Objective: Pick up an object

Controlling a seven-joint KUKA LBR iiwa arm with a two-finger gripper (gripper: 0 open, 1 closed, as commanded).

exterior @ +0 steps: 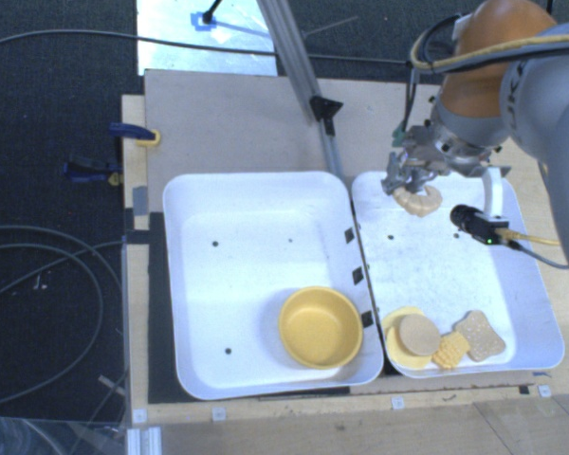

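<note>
Overhead: gripper (410,180) low over far end of right bin (512,282), fingers around a pale, lumpy pastry (421,200), touching it; whether clamped, impossible to tell. Near end of same bin: yellow plate (394,328) under a round biscuit (419,334), waffle (449,351) and toast (480,335) beside. Left bin (228,216): yellow bowl (320,326) near front.

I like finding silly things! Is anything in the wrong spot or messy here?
Nothing is spilled or broken. The yellow bowl sits alone in the left bin. The toy foods bunch in the right bin's near corner, except one pale piece under the hand.
</note>
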